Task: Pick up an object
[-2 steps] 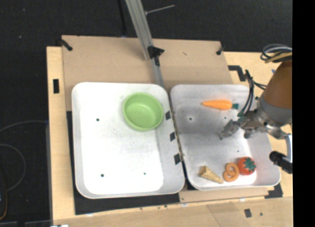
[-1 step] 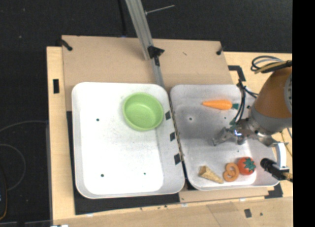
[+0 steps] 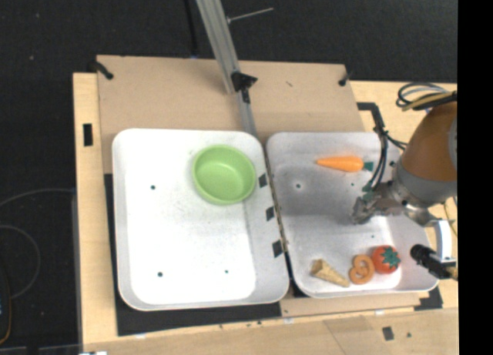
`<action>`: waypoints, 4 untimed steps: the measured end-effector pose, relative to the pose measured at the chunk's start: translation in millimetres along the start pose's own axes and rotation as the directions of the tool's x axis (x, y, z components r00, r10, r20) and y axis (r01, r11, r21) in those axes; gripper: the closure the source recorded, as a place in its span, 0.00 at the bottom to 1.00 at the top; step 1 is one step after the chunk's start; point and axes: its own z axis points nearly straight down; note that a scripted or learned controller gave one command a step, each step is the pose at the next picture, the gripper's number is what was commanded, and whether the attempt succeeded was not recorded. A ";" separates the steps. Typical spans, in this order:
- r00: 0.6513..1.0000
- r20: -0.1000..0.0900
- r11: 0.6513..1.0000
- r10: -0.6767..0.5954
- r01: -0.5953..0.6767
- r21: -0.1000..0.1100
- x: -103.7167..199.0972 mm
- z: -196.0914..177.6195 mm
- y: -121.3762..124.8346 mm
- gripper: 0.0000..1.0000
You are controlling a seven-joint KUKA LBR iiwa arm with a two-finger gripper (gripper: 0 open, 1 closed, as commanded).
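The grey two-finger gripper (image 3: 363, 211) hangs low over the bare middle of the right white bin (image 3: 308, 215); its fingers are too blurred to read, and seemingly nothing sits between them. The orange plastic carrot (image 3: 340, 163) lies just beyond, unlifted, so the pick is still undone.

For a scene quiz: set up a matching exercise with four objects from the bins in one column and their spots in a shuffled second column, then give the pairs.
Things:
1. green bowl
2. carrot
3. tomato
4. cone-shaped piece

Places:
A. right bin, near edge, rightmost of the row
B. left bin, far part
C. right bin, near edge, leftmost of the row
D. right bin, far part

Pairs: 1-B, 2-D, 3-A, 4-C
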 end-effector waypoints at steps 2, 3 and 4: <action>1.000 0.001 1.000 -0.009 0.009 0.001 -4.6 -115.6 1.6 1.00; 1.000 0.001 1.000 -0.010 0.010 0.003 -12.6 -170.2 8.9 1.00; 1.000 0.002 1.000 -0.012 0.012 0.002 -13.6 -179.4 9.6 1.00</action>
